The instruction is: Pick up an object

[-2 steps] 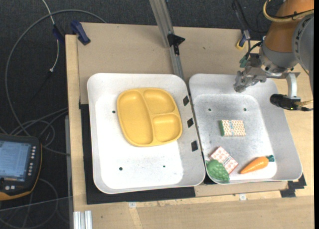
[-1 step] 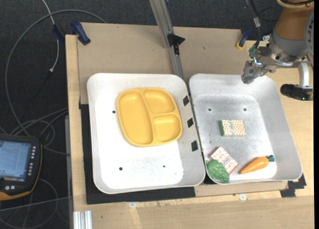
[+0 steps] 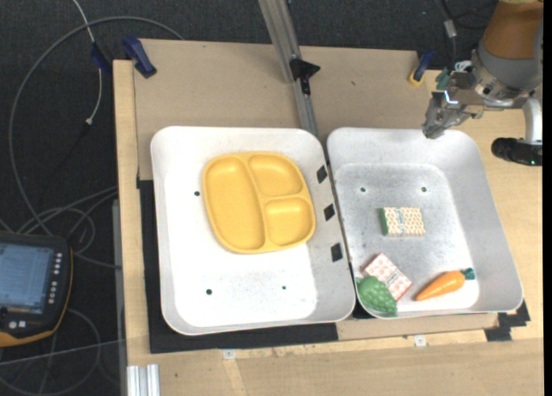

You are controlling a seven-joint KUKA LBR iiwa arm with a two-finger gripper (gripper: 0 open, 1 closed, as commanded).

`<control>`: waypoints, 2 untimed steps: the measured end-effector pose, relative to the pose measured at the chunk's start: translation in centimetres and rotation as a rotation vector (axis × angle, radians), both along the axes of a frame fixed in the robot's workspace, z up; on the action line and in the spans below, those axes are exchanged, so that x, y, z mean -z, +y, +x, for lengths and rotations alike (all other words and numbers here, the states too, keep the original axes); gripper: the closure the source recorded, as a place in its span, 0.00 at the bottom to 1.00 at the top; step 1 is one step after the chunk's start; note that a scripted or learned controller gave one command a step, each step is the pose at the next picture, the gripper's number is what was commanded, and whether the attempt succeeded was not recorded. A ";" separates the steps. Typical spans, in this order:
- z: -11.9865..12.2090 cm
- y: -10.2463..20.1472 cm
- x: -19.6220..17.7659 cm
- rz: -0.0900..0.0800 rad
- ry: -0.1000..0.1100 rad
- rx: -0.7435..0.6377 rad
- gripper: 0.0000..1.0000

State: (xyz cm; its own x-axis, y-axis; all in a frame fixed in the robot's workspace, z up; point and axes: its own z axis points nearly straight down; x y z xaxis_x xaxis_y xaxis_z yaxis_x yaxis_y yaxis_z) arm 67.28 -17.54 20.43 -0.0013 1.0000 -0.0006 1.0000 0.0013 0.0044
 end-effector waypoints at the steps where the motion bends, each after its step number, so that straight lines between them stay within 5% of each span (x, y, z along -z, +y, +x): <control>1: -1.1 6.1 -0.4 0.004 0.006 -0.005 1.00; 2: -3.1 10.8 0.0 0.003 0.008 -0.004 1.00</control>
